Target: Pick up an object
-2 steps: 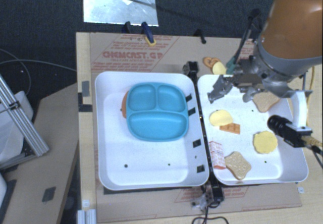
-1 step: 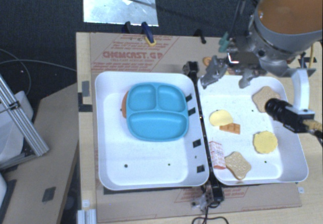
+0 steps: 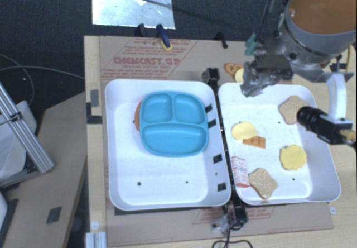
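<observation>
My gripper point(image 3: 252, 86) hangs over the back left corner of the right bin point(image 3: 323, 185), above the bin floor and apart from every object. Its fingers look close together with nothing between them. In that bin lie a pale yellow round piece point(image 3: 244, 129) touching an orange wedge point(image 3: 254, 142), a yellow scalloped disc point(image 3: 293, 157), a tan toast slice point(image 3: 263, 182) near the front, another toast slice point(image 3: 290, 109) at the right, and a red and white packet point(image 3: 239, 171) by the left wall.
The left bin point(image 3: 125, 185) holds a blue divided plate point(image 3: 173, 124) with a brown object point(image 3: 136, 115) peeking from under its left edge. A black cylinder on a white bracket point(image 3: 318, 121) juts over the right bin's right side. Small toy pieces point(image 3: 233, 70) lie behind the bins.
</observation>
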Robot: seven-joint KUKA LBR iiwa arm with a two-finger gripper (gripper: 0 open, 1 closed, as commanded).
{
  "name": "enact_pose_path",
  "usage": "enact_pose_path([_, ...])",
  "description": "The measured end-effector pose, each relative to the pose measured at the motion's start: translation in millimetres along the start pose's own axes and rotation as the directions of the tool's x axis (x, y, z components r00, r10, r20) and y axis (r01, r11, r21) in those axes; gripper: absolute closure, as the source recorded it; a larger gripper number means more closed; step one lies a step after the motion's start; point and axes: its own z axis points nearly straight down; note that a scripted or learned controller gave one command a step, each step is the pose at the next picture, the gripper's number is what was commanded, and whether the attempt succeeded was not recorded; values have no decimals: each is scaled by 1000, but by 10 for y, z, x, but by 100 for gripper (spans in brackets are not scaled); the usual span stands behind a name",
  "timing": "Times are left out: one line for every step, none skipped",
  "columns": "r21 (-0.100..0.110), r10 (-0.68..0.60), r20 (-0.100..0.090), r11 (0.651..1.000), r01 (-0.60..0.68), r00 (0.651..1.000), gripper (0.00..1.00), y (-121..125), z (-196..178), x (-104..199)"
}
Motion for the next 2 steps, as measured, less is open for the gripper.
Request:
enact_pose_path([12,2,2,1000,-2,1000,100,-16,964,257])
enact_pose_path([-1,2,-2,1000,-2,1000,100,-1,140,767])
